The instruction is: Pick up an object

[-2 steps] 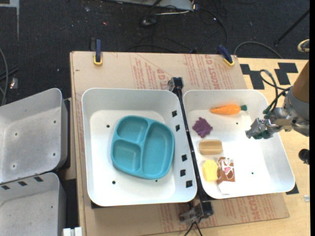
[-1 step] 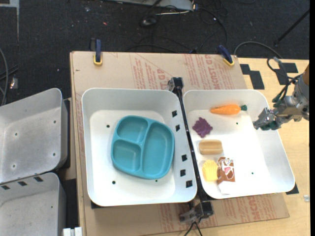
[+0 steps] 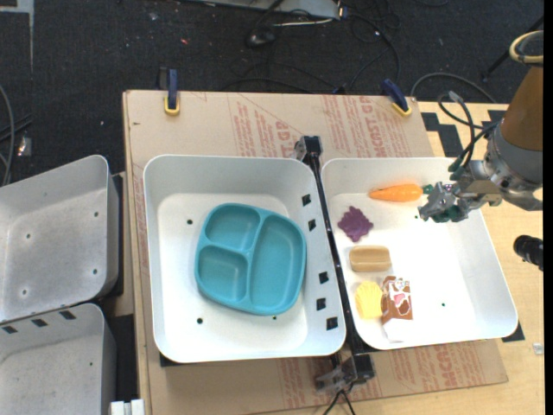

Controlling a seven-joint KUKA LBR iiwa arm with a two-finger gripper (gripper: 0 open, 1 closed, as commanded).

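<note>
Yellow toy [image 3: 369, 300] nearest; arm reaches from right, fingers [image 3: 432, 204] low beside carrot [image 3: 396, 193], open-or-shut state unclear.

One fixed camera looks down aslant over both bins [image 3: 164, 180].

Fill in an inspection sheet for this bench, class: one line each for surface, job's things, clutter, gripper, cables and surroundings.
Surface: wooden board bearing two white bins, left bin and right bin, side by side.
Job's things: in the right bin, a carrot, purple piece, tan block, yellow piece and brown-and-white packet.
Clutter: teal divided plate in the left bin.
Gripper: gripper over the right bin's far side, just right of the carrot; nothing seen between its fingers.
Cables: black cables on the floor beyond the board.
Surroundings: dark floor; spare white bins at left; clamps on the board's far edge.
</note>
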